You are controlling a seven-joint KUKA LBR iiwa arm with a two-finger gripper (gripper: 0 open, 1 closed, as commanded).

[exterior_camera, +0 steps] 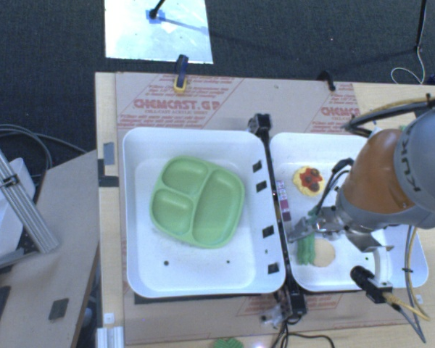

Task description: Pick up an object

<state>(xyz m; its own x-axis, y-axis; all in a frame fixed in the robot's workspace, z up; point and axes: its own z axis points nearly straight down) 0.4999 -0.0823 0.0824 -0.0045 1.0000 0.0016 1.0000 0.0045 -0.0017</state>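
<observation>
Pincer (305, 232) above green toy (305, 250), right bin (326, 281)

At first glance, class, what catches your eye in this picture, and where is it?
A green divided plate lies in the left bin. The grey-and-orange arm hangs over the right bin, its gripper low near a green toy and a pale round one. A yellow-and-red toy lies farther back.
</observation>
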